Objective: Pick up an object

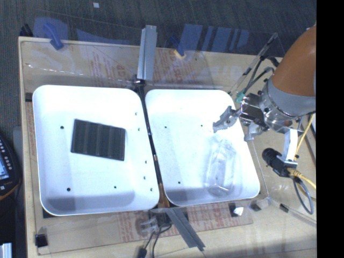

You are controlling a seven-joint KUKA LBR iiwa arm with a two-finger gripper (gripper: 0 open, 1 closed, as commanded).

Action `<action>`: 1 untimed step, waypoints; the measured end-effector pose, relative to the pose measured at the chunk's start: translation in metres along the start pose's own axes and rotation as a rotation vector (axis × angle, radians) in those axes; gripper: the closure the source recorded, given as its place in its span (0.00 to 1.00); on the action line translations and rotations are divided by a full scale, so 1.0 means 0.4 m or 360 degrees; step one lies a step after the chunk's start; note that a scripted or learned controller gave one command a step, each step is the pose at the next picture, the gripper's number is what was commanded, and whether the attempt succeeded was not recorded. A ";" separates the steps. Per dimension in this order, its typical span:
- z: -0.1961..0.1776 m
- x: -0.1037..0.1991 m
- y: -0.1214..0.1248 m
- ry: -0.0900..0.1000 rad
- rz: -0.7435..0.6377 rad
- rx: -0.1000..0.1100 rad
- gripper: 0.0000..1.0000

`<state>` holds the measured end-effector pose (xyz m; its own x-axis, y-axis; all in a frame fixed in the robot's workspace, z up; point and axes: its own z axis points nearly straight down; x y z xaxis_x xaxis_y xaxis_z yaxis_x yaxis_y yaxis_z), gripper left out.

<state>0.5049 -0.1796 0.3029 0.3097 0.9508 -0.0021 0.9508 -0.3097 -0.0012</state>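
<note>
In the camera view, the arm reaches in from the right, its tool (235,127) poised above the upper right part of the right bin (177,104); its two fingers stand spread apart with nothing between them, presumably ready for a descent. A clear plastic bottle (220,165) lies flat on that bin's floor, just below the tool, a likely target though faint against the white. A dark ribbed slab (99,140) rests in the left bin (48,98), well apart. Both bins sit on the bench (80,58).
</note>
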 end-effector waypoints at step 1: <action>-0.131 -0.028 0.025 0.0003 -0.0041 -0.0002 0.00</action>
<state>0.5111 -0.1934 0.3553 0.2852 0.9585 -0.0004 0.9585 -0.2852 0.0000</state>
